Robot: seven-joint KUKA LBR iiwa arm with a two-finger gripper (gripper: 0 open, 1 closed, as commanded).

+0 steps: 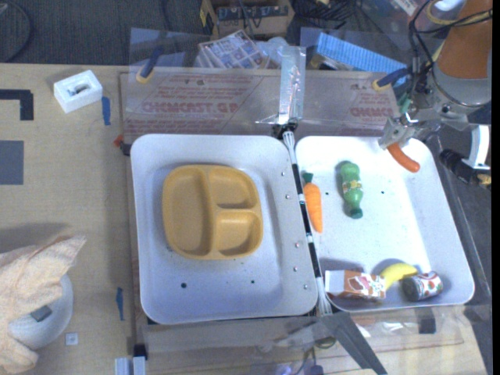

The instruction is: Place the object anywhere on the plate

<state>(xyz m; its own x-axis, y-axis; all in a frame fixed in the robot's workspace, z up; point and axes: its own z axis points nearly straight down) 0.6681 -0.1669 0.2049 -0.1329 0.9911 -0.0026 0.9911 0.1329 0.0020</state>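
On the bench's left edge lies a crumpled cloth, with a small white box farther back. The left bin holds a yellow plate with three compartments, sitting a little left of the bin's middle; nothing rests on it. Between the two bins runs a seam, and just right of it, inside the right bin, a carrot lies along the bin's left wall, its green top pointing to the back. Near it, toward the bin's middle, lies a green bottle with a yellow label, its cap toward the front. Along the front wall sit three things in a row: a small carton in orange and white, a banana just beside and partly behind it, and a can on its side touching the banana's right end. At the back right corner of the right bin a sausage lies slantwise on the bin's rim. The gripper hangs right above the sausage's left end, near or touching it; whether it grips the sausage I cannot tell, since the fingertips are blurred against the rim. The arm, grey with its orange band, rises from there to the top right corner.
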